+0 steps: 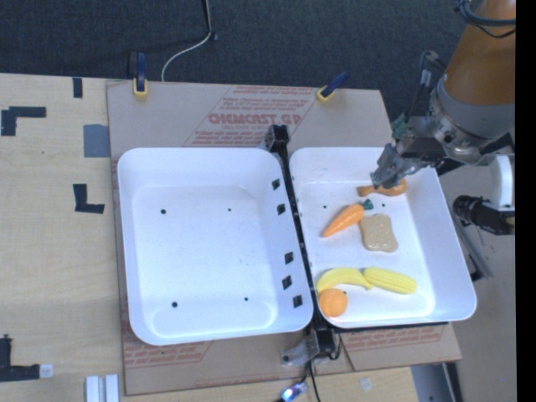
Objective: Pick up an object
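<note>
Counter (50,249) of pale wood carries a sheet of brown cardboard (243,120), and on that sit two shallow white plastic bins side by side. Furthest left, the left-hand white bin (134,224) has nothing to grasp on its floor, so the step in hand belongs wholly to the right-hand white bin (444,249). Moving rightward across it: a small round orange fruit (333,302) sits at the near edge, touching the curved yellow banana (345,278), which in turn meets a yellow cob of corn (390,280); above them lies an orange toy carrot with a green tip (344,219), just beside a tan slice of toast-shaped foam (378,234). Near the far rim, a small flat orange piece (389,189) lies partly under the grey pincer (387,177), which hangs low over it at a slant. Whether the pincer is spread or closed I cannot tell, nor whether it has hold of anything; no object is plainly seen between its tips. Judging from this, the orange piece is the likely target. To do the step well, the descent should centre on that piece and not on its edge, since a thin, flat thing may slip out or get pushed toward the bin wall. Straddling its narrow width and pressing close to the floor before closing, then lifting straight up, looks safest; the carrot's tip is near enough to be nudged.
</note>
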Robot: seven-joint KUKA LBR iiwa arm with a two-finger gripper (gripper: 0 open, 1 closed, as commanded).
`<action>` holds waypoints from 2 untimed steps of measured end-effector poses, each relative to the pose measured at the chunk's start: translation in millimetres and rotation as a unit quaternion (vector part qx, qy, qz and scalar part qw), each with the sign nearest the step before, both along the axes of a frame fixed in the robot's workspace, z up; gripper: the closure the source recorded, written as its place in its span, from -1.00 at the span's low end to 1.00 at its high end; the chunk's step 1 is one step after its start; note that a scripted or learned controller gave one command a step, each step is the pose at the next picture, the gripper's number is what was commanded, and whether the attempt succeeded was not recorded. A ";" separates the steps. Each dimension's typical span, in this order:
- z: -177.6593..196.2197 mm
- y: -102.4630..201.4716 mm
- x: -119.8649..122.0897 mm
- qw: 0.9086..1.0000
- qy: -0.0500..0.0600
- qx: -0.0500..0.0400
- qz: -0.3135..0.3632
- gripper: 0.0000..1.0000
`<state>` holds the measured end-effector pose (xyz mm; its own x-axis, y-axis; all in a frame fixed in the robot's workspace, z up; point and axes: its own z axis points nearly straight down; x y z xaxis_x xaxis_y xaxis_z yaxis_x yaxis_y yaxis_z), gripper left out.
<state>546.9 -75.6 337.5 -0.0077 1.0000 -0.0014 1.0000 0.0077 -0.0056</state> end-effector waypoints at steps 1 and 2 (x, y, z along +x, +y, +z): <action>40.5 103.2 -49.7 1.000 -0.004 0.003 0.003 1.00; 157.8 143.2 -48.9 1.000 -0.009 0.002 0.000 1.00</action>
<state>498.0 67.5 495.3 -0.0080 1.0000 0.0029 0.9999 0.0079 0.0130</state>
